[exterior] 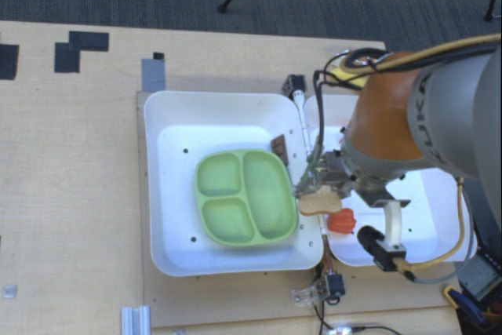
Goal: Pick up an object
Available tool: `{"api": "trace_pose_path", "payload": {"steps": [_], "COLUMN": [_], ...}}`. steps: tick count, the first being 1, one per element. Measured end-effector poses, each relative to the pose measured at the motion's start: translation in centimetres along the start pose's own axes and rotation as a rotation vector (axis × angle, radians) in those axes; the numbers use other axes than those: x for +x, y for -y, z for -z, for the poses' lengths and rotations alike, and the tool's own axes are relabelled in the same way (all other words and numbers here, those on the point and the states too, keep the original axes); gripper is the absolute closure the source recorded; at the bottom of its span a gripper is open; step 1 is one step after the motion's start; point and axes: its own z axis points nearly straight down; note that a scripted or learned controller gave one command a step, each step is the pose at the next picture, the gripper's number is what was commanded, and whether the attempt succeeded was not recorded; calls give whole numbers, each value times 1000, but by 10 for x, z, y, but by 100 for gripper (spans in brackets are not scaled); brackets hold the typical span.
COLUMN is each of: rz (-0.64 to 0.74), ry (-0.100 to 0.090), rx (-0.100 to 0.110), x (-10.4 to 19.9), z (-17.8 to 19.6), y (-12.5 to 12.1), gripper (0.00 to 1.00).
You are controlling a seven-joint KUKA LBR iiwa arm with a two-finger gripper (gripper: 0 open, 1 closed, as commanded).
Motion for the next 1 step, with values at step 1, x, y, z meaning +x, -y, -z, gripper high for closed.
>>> {"api": "trace_pose_path", "payload": {"steps": [1], "rz": [-1], "ry": [0], "rx": [2], "x": [-17], "z": [-15], "y": [1], "gripper": [100]}}
